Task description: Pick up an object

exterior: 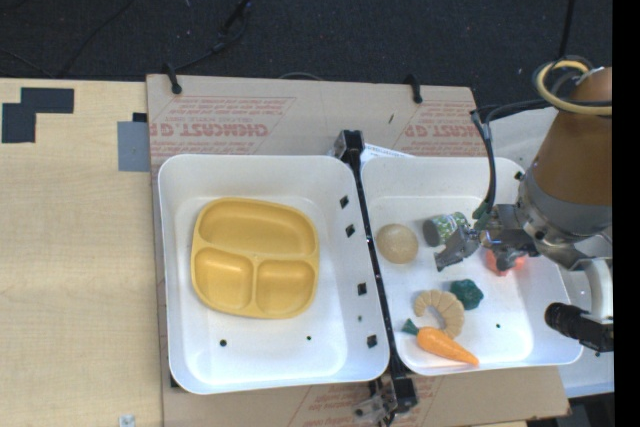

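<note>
**Reaching over the right bin**

Nearest, a toy carrot (446,346) and shrimp (441,309) are seen in the right bin (540,340). Farther back, the gripper (462,245) is lowered beside a beige ball (397,243); whether its pincer is apart cannot be told. A yellow divided plate (255,257) is held by the left bin (180,315).

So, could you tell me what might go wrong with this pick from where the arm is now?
1. The gripper sits low in the right bin among crowded items: a grey-green object and a red object flank it, so it may nudge or catch two at once.
2. The round beige ball lies close by and could roll if bumped.
3. The dark green piece, shrimp and carrot lie bunched just below, risking knocks.
</note>
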